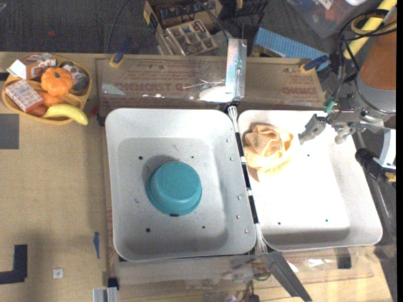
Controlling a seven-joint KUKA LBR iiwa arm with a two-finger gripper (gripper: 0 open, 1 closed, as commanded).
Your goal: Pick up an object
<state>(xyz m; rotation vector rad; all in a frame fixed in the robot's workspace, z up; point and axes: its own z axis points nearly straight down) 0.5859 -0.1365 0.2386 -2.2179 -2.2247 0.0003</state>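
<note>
On my feed a basket of toy fruit (47,92) sits at the tabletop's far left; an upturned teal bowl (175,188), smooth and round, rests in the left bin (123,131); a crumpled tan cloth (267,145) lies at the right bin's (327,231) upper left; my claw (324,129) hangs beside it, fingers spread apart, gripping nothing.

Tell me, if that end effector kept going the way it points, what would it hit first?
Probably the crumpled tan cloth in the right bin: the end effector points left toward it. Its height is unclear, so it might pass above.
</note>
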